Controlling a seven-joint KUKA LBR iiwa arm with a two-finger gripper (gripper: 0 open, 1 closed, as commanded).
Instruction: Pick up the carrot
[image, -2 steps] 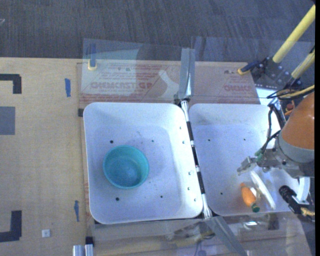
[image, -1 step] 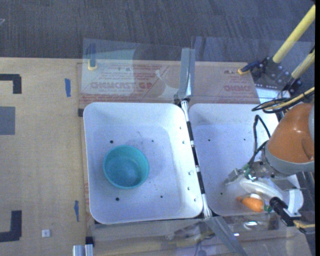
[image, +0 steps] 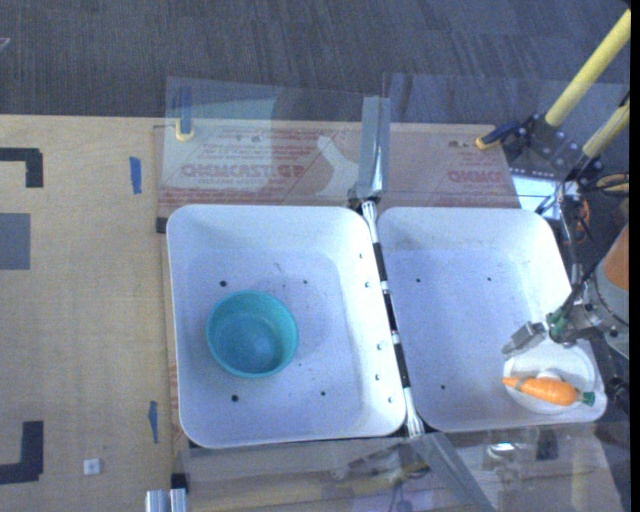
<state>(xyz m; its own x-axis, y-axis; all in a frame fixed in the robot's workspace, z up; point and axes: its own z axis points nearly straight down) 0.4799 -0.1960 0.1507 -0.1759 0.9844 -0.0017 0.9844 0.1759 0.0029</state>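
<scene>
carrot (image: 546, 389) hugs right bin's (image: 470, 300) near-right corner; gripper (image: 545, 332) just above, state unclear.

a robotics lab: two white bins (image: 345, 232) on a wooden bench (image: 80, 300), taped markers, clear acrylic sheets (image: 260, 140).

Arm comes in from the right edge, mostly cropped, just a bit of orange band showing. Gripper (image: 545, 335) hangs low over the near right corner of the right bin (image: 450, 300), pointing left and slightly tilted.
</scene>
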